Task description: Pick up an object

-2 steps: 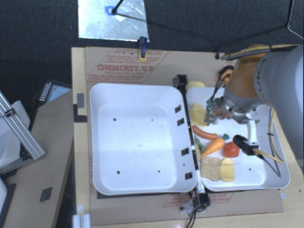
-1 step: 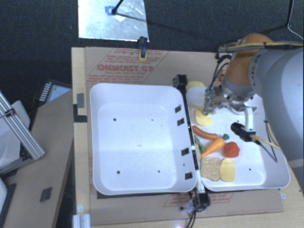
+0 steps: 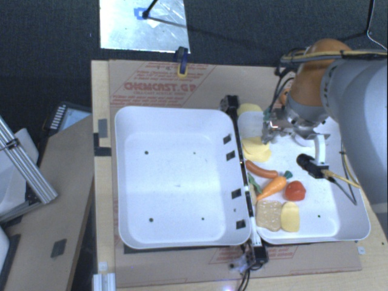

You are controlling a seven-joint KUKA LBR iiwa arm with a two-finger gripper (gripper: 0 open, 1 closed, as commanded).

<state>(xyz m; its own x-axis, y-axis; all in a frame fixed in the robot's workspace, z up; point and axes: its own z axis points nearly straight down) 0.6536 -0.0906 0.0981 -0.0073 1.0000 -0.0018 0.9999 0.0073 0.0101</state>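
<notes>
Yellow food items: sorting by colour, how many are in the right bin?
3: one at the far left corner, one below the gripper, one near the front; the arm may hide more.

even, fairly bright overhead light; the white bins [image 3: 176,180] nearly blow out, a foil sheet [image 3: 142,17] at upper left glares, shadows stay soft, detail slightly grainy.

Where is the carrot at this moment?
The carrot lies in the right bin, near its left wall, just below the sausage, left of the tomato.
</notes>
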